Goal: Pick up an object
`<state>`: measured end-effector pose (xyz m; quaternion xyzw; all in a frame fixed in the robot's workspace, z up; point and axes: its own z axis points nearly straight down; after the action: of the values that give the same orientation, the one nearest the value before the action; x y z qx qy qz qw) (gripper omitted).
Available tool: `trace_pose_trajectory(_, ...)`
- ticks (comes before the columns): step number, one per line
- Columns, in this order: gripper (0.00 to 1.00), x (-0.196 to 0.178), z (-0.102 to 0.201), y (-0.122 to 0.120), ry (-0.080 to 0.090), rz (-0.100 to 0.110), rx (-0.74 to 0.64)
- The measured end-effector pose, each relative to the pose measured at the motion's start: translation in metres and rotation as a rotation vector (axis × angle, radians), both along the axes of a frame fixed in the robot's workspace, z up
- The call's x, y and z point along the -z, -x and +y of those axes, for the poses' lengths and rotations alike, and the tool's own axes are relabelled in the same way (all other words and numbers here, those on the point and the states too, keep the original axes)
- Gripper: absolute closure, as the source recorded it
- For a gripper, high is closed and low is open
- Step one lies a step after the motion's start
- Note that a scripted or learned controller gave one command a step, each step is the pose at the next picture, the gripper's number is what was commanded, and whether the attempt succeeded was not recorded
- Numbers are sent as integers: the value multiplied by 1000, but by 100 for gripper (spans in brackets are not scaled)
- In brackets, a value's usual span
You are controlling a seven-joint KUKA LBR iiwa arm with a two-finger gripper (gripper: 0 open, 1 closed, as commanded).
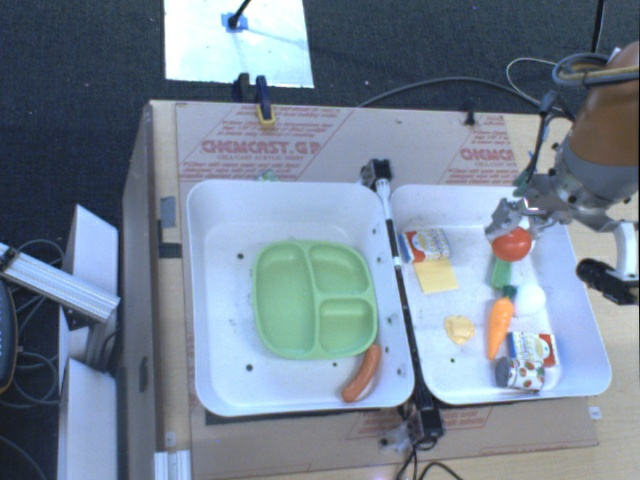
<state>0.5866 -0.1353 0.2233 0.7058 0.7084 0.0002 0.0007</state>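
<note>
Pincer point(515, 220) hangs in the right bin point(585, 363) around 1 o'clock, right on top of the tomato point(512, 245), but honestly can't tell if it's apart or clamped. Going left to right: green tray point(315, 298) and sausage point(362, 373) in the left bin point(225, 218), then cheese slice point(436, 276), carrot point(498, 326). I'd drop straight down, center on the tomato, squeeze gently since it's round and could roll.
</note>
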Motion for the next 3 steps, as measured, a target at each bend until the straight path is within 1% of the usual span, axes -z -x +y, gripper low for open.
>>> trace_pose_trajectory(1,100,-26,-36,53,1,-1,3)
trace_pose_trajectory(2,100,-29,-41,33,0,-2,-1)
trace_pose_trajectory(3,100,-18,-59,2,1,-2,0)
